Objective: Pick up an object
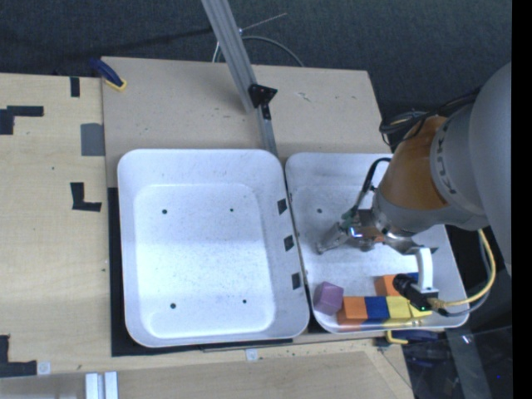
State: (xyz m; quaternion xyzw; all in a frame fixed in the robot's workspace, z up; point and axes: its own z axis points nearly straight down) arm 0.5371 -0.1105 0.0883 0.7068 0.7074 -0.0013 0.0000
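Down in the right bin (pixel 332 173), the gripper (pixel 326 243) is hanging low over the bare white floor, its two dark fingers (pixel 331 239) pointing toward the divider between the bins. How far apart they are standing is not something the view is making plain — they are reading as one blurred dark shape, and nothing is showing between them.

Behind the gripper, the arm (pixel 432 173) is reaching in from the right, its orange band (pixel 411 177) sitting just above the wrist and grey housing bulking out toward the edge of the view.

Possible objects to pick are lying along the near wall of the right bin, apart from the fingers. A purple block (pixel 329 297) is sitting closest to the divider. Just beside it, a row is running rightward: an orange block (pixel 355 307), a blue block (pixel 376 307) and a yellow block (pixel 398 307), touching or nearly so. Another orange block (pixel 384 285) is peeking out behind that row — partly covered by the arm's dark fittings.

Beside it, the left bin (pixel 204 248) is showing only its speckled white floor. A grey metal pole (pixel 237 52) is slanting across the bench (pixel 324 106) toward the bins' far rims.
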